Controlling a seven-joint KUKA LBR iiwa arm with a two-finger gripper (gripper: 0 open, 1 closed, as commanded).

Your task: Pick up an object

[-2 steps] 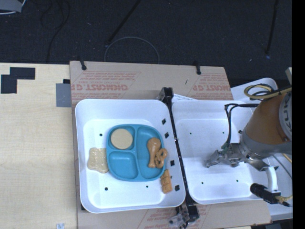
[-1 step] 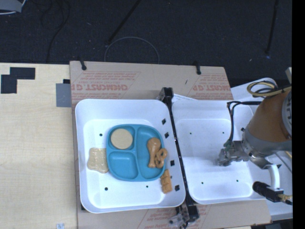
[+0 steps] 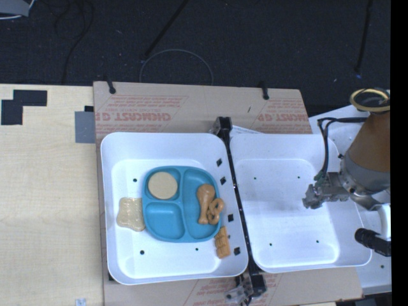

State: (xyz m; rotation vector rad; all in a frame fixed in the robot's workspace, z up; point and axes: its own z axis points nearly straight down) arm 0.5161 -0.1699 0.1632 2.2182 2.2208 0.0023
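Observation:
A blue divided plate lies in the left bin. On it sit a round tan cracker and brown pretzel-like pieces. A pale toast-shaped piece lies just left of the plate, and a small brown piece rests by the plate's lower right corner. My gripper hangs over the right side of the right bin, far from all of these, with nothing visible between its fingers.
The arm's orange band and grey wrist reach in from the right over the right bin's edge. A black divider clip joins the two bins. Cardboard lies under the bins; a wooden bench top spreads to the left.

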